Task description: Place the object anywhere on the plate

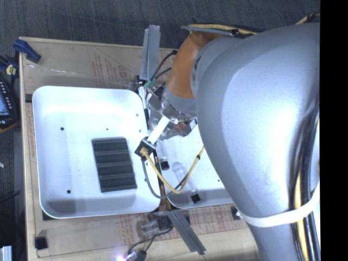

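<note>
Two white bins are sitting side by side on the tabletop [92,64]. From the camera view, the grey arm [261,118] is reaching over the seam between them, so I cannot tell whether the jaws are open or holding anything. A dark ribbed slab [114,165], probably the plate, is lying beside the jaws, apart from them. A small black piece [165,165], possibly the object, is lying near them. Lowering here is risking a knock against the bin walls.

My arm [261,118] is grey with an orange band [182,64] — the left bin [43,102] white, its slab [114,165] dark grey, ribbed crosswise in four bars; the table [81,53] pale tan.
</note>
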Controlling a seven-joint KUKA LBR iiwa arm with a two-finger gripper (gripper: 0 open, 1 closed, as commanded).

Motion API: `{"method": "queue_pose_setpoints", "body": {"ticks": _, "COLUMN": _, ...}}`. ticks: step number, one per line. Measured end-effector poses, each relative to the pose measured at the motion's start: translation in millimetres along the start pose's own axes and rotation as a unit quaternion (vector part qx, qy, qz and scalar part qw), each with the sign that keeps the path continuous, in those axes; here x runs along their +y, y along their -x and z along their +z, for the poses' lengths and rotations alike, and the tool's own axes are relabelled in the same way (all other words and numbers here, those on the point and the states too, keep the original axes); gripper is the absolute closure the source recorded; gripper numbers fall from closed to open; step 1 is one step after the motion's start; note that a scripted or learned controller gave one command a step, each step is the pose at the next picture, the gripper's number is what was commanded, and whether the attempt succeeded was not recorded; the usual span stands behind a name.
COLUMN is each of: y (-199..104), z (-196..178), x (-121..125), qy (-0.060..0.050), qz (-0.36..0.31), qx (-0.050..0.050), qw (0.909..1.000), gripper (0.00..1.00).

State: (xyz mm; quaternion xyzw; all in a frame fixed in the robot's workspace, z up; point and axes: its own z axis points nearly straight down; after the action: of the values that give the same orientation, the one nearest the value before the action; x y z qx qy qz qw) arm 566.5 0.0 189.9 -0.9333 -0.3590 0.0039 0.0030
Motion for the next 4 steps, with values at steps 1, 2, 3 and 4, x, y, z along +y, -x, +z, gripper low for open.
{"method": "queue_pose_setpoints", "body": {"ticks": 1, "y": 41.1, "z": 0.7, "x": -81.0, "qy": 0.0, "qz": 0.124, "qx": 0.0, "qw": 0.9923, "gripper": 1.0}}
{"method": "queue_pose_setpoints", "body": {"ticks": 2, "y": -61.6, "z": -1.3, "x": -44.0, "qy": 0.004, "qz": 0.261, "qx": 0.003, "qw": 0.9653, "gripper": 1.0}}
{"method": "queue_pose_setpoints", "body": {"ticks": 3, "y": -146.8, "z": 18.8, "x": -47.4, "qy": 0.004, "qz": 0.202, "qx": 0.003, "qw": 0.9794, "gripper": 1.0}}
{"method": "queue_pose_setpoints", "body": {"ticks": 4, "y": -188.1, "z": 18.2, "x": -126.9, "qy": 0.001, "qz": 0.008, "qx": -0.001, "qw": 1.0, "gripper": 1.0}}
